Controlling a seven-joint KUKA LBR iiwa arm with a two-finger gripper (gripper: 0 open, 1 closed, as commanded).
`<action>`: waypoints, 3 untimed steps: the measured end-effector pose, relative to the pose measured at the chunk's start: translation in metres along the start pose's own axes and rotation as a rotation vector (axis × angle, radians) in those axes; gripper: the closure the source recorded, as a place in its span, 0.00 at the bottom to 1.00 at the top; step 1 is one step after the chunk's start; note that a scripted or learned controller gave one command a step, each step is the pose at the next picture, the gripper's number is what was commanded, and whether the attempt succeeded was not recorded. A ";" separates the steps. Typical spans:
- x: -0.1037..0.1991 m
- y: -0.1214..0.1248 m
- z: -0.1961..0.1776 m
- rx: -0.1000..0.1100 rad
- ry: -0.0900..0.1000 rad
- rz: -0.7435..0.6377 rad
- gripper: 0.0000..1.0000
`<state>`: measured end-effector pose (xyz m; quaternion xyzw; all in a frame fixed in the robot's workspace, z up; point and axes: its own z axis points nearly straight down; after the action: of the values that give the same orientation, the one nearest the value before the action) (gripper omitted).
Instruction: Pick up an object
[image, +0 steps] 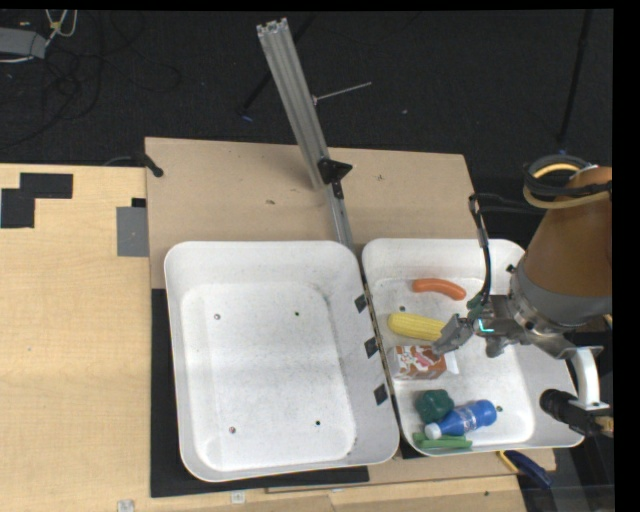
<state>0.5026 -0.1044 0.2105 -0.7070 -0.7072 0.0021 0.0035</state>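
Right bin (505, 252) — I am seeing the gripper (447, 343) hovering between corn (415, 325) and packet (420, 362); finger spread I cannot tell.

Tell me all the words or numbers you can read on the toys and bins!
None can be read.
The red and white packet has printing on it, but it is too blurred to read.
The blue bottle shows no readable label.
The bins carry no words.
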 end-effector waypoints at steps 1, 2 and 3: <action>-0.001 0.001 -0.002 -0.005 -0.001 0.003 0.00; -0.003 0.004 0.043 0.000 0.000 0.002 0.00; 0.003 0.005 0.084 -0.005 0.001 0.002 0.00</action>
<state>0.5071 -0.1013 0.1261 -0.7079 -0.7063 0.0002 0.0022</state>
